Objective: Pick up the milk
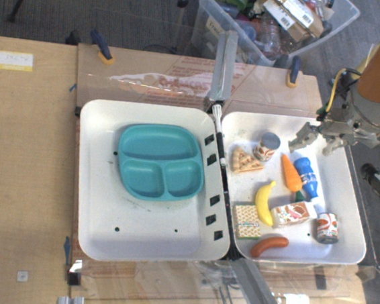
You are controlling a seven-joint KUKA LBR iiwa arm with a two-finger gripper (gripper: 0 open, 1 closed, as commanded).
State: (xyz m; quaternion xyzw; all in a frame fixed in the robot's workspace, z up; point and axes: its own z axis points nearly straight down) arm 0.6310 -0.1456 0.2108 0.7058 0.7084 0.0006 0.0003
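Note:
The milk (pixel 292 213) is a small white and red carton lying on its side in the right bin (pixel 354 229), between a banana (pixel 264 201) and a red-labelled can (pixel 327 228). My gripper (pixel 316 142) hangs over the far part of the same bin, well behind the carton and just beyond a blue bottle (pixel 307 177). Its two fingers (pixel 302 139) are spread apart and open, with nothing between them.
The right bin also holds a carrot (pixel 290 172), a waffle piece (pixel 245 162), a small tin (pixel 267 147), a cracker box (pixel 245 220) and a sausage (pixel 269 245). A teal divided plate (pixel 160 162) lies in the left bin (pixel 91 225). A grey divider (pixel 215 178) separates the bins.

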